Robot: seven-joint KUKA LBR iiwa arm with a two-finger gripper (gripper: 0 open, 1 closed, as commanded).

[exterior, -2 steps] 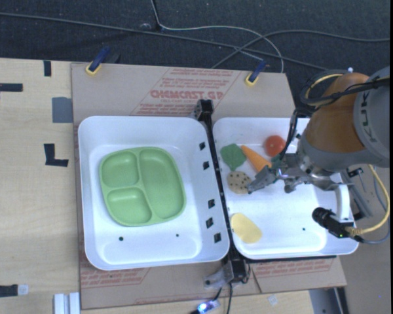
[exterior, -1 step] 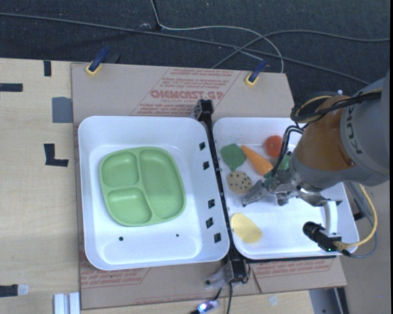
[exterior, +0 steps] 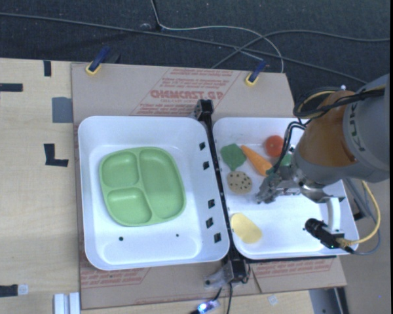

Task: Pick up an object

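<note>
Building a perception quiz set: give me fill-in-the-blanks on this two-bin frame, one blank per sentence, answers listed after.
1. The green divided plate lies in the ___ bin.
2. The plate has ___ compartments.
3. The round red object sits beside the ___ carrot in the right bin.
4. The gripper hovers over the ___ bin.

Missing words: left; three; orange; right
</note>
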